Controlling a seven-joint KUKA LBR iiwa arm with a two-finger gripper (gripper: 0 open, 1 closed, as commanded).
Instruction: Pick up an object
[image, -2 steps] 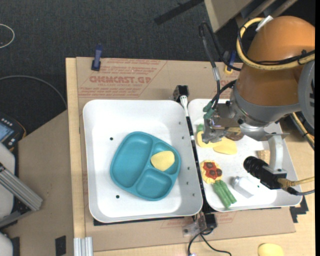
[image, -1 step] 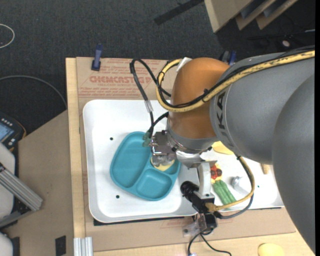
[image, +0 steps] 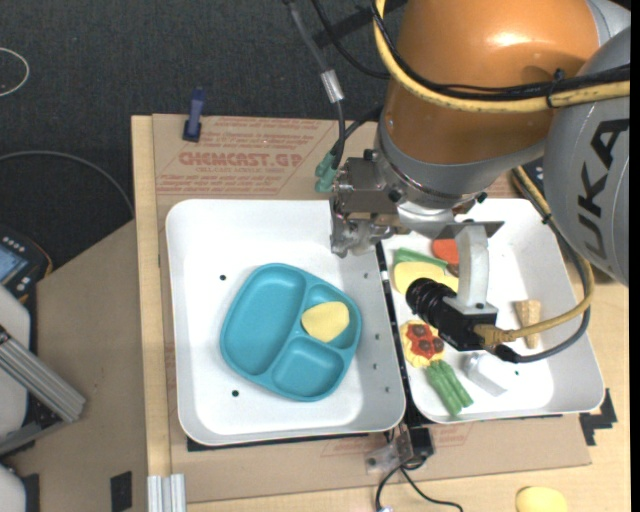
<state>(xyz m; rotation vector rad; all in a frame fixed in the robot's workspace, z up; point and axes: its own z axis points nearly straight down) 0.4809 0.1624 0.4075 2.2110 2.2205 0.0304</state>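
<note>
My gripper (image: 357, 238) hangs above the ridge between the two bins, near their far edge, and I see nothing held in it. In the left bin (image: 200, 260) lies a blue divided plate (image: 270, 335) with a pale yellow piece (image: 325, 320) in its right compartment. The right bin (image: 545, 385) holds several toy foods. These include a yellow piece (image: 408, 277), an orange piece (image: 445, 250), a round yellow and red piece (image: 422, 341), a green stalk (image: 448, 386) and a tan piece (image: 528, 318). The arm hides the far part of the right bin.
Both bins rest on a brown cardboard sheet (image: 250, 150), which carries a small blue clip (image: 194, 113) at its far left corner. A yellow object (image: 540, 498) lies off the bench at the front right. Cables run above the bins.
</note>
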